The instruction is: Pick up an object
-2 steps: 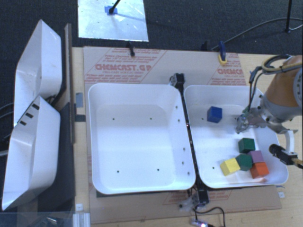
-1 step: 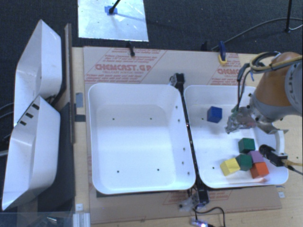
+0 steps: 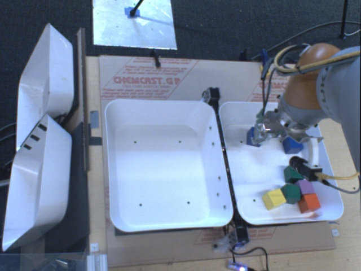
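Note:
My gripper (image 3: 261,133) is down in the right bin (image 3: 248,208), near its far left corner. A small blue object (image 3: 251,136) lies right against the gripper's left side, partly covered by it. A second blue block (image 3: 291,145) sits just to the gripper's right, under the wrist. In the bin's near right corner lie a yellow block (image 3: 274,199), two green blocks (image 3: 292,193) (image 3: 293,174), a purple block (image 3: 306,186) and an orange block (image 3: 309,203), packed close together.
The left bin (image 3: 121,208) adjoins the right one along a raised double rim at mid-frame. Two spare white bins (image 3: 39,151) lean at the far left. A metal plate (image 3: 134,16) lies beyond the bench. Cables (image 3: 316,176) hang from the wrist over the blocks.

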`<state>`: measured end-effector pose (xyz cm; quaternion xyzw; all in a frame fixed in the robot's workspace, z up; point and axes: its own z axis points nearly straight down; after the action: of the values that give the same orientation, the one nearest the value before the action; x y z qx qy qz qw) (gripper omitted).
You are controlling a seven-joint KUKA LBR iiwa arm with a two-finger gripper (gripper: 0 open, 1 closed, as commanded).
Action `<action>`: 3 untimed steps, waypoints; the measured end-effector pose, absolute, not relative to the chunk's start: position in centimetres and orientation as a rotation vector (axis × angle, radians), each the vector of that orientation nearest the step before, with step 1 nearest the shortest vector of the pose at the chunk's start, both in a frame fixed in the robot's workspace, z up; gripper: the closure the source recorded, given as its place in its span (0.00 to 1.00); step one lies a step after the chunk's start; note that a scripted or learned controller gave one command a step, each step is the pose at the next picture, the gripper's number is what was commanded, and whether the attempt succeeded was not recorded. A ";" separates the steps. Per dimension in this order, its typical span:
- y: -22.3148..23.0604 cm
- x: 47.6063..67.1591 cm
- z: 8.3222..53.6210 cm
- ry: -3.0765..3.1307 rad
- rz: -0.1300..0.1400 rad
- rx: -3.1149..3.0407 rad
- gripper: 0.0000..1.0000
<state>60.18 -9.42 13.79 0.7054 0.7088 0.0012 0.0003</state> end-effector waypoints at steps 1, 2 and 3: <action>-12.3 61.5 10.3 2.166 0.008 2.268 1.00; -8.4 57.5 15.7 2.222 0.006 2.216 1.00; -9.5 58.9 16.0 2.204 0.001 2.237 1.00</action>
<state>58.90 -9.53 16.04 0.7123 0.7018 0.0004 0.0006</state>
